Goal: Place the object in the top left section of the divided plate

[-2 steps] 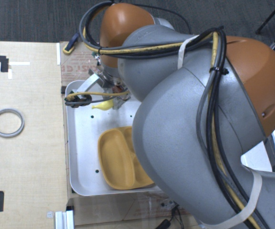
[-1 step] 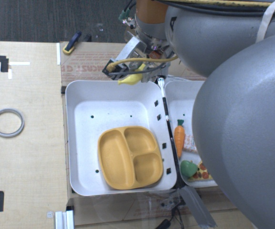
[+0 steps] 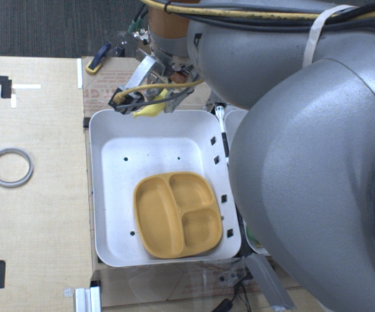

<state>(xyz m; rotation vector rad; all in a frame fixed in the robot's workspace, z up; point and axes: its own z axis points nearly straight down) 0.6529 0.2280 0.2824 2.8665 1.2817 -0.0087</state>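
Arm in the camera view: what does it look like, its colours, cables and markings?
The arm has bulky, smooth grey rounded casings with an orange band above the wrist. A black and yellow cable runs along it, strapped by a white tie. The gripper is dark metal with yellow wiring.

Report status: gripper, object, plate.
Gripper above bin's far rim, shut on yellow object. Divided plate in white bin, sections bare. Nothing blocking.
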